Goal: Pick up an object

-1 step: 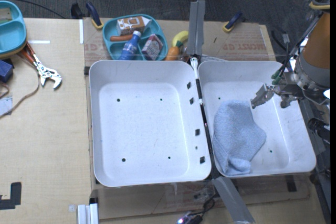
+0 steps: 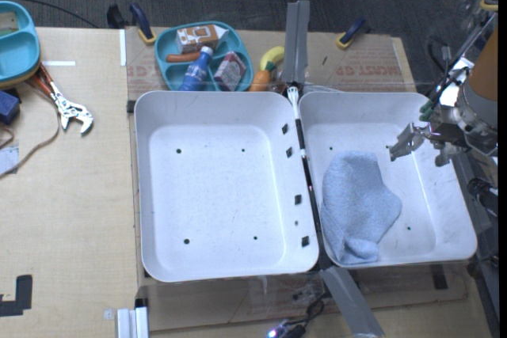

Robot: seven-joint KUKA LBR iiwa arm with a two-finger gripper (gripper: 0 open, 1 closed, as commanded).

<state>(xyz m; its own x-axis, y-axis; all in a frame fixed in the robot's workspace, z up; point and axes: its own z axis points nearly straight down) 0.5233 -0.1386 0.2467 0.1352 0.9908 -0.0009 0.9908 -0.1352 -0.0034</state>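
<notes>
Pale blue-grey terry cloth, a crumpled towel, lies in the right-hand shallow white plastic bin, spread from the bin's middle toward its near edge and close to the wall it shares with the left-hand white bin. The grey metal two-finger gripper hangs above the right bin's far right part, up and to the right of the cloth and apart from it. Its fingers look spread, with nothing between them. The step in hand appears to be the approach. Next the gripper likely needs to travel left over the cloth's thick folds, descend, and pinch a raised ridge.
</notes>
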